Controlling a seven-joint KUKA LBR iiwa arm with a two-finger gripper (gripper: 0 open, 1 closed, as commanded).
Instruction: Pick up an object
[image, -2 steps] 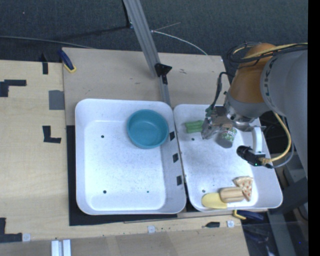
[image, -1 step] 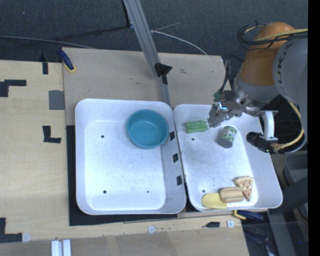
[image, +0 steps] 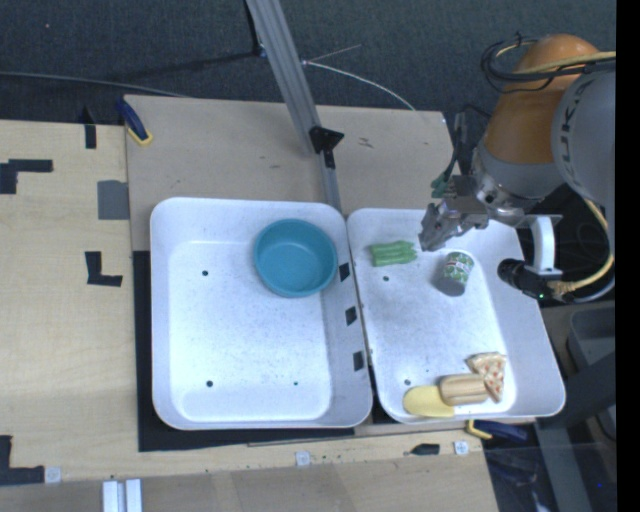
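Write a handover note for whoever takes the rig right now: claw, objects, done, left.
Claw: hanging over the far end of the right bin, between the green piece and the small can. Nothing visible between its fingers; open or shut can't be told from this view.
Right bin: green piece and can at the far end; yellow piece, tan roll and pizza slice toy bunched at the near end.
Left bin: blue bowl at the far right corner.
Done: no pick yet; everything sits in a bin.
Left: grasp one object and lift it.
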